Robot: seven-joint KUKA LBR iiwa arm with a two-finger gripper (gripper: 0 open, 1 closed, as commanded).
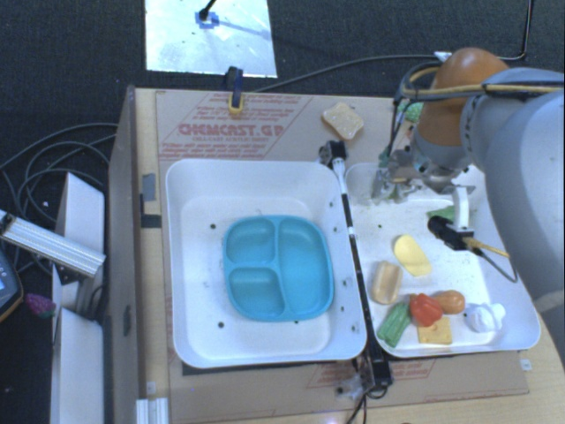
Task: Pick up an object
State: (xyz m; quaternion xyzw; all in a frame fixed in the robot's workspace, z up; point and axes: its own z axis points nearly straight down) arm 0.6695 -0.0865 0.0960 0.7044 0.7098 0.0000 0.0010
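Whether the jaws are parted or closed cannot be told; the gripper [388, 186] sits low at the far end of the right bin [512, 334]. 2 white bins lie side by side. The left bin [190, 237] holds 1 blue divided tray [276, 268]. Near the right bin's front lie 1 yellow piece [411, 254], 1 tan piece [387, 283], 1 green vegetable [395, 322], 1 red pepper [425, 307], 1 orange ball [449, 301], 1 cheese wedge [433, 331], and 1 white object [482, 317].
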